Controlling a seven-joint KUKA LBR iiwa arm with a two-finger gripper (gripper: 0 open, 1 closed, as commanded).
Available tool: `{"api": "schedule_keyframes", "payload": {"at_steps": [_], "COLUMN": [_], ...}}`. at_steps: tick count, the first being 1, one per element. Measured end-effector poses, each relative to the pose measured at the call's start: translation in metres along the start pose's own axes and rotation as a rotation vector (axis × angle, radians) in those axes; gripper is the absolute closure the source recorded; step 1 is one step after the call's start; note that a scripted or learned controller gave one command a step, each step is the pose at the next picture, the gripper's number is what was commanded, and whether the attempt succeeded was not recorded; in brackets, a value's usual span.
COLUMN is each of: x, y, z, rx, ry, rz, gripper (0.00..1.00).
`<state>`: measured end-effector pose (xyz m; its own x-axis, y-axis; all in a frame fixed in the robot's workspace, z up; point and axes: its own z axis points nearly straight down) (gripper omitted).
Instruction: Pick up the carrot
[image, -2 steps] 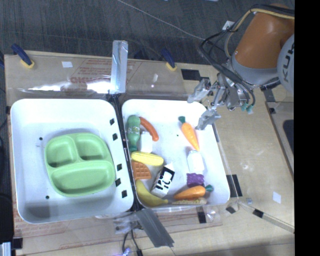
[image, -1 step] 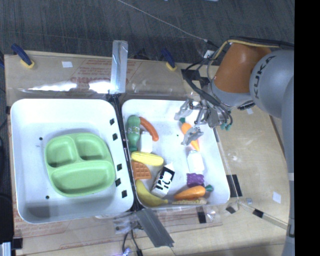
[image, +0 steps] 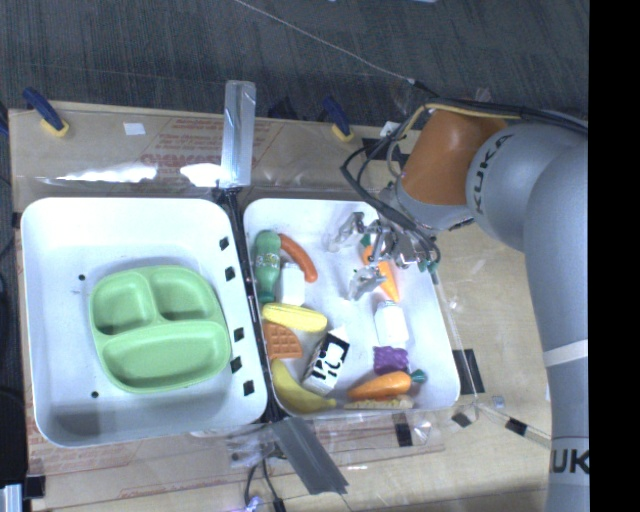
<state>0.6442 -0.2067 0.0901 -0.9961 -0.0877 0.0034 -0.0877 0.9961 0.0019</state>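
An orange carrot (image: 380, 385) with a green top lies along the front wall of the right bin (image: 446, 345). My gripper (image: 358, 258) hangs over the back right part of that bin, well behind the carrot. Its two metal fingers (image: 347, 229) stand apart, so it is open, and only bare bin floor shows between them. A small orange piece (image: 388, 281) lies right beside the lower finger, partly under the wrist.
The right bin also holds a green vegetable (image: 267, 262), a red-orange sausage (image: 299, 257), corn (image: 294, 318), a waffle (image: 283, 342), a banana (image: 295, 393), a black-and-white card (image: 328, 360), a white bottle (image: 391, 324) and a purple piece (image: 391, 358). A green divided plate (image: 158, 325) sits in the left bin (image: 50, 230).
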Motion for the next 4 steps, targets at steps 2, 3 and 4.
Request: {"api": "schedule_keyframes", "payload": {"at_steps": [2, 3, 4], "x": [0.041, 0.041, 0.039], "y": [0.001, 0.002, 0.003], "z": [-0.014, -0.014, -0.025], "rx": [0.002, 0.002, 0.003], "ry": [-0.002, -0.003, -0.005], "rz": [-0.288, -0.288, -0.293], "gripper": [1.0, 0.0, 1.0]}}
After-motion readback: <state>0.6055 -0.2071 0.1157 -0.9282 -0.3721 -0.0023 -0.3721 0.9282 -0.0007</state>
